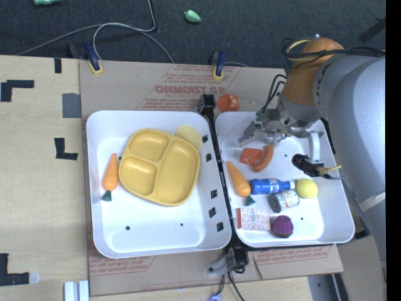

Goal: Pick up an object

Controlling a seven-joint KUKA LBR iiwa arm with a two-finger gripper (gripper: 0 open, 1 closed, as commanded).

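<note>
Red block [251, 156] lies in the right bin [332, 231], toward 10 o'clock from that bin's middle, and a curved orange piece [268, 156] touches it on its 3 o'clock side. The gripper [255, 135] hangs just beside the red block at its 12 o'clock, carried by the grey arm [351, 105] that comes in from 3 o'clock. Whether its fingers are wide or narrow I cannot tell at this slant. At 7 o'clock from the block lies a carrot [238, 179], tip pointing up toward the block. A blue bottle [269, 185] lies on its side at the carrot's 3 o'clock, and a yellow ball [306, 187] sits near the bottle's cap end, again at 3 o'clock. A small jar [285, 200] rests just beside the bottle at its 5 o'clock. A purple lump [282, 226] lies at the jar's 6 o'clock, with a red-and-white packet [252, 218] at 9 o'clock of the lump. A red round thing [227, 102] sits by the right bin's 11 o'clock corner, at the rim. The left bin [100, 231] holds a yellow divided plate [160, 167] near its middle, a second carrot [111, 172] at the plate's 9 o'clock, and a pale yellow thing [188, 134] at its 1 o'clock, partly hidden by the plate's edge. Both bins stand on the table [37, 199].
</note>
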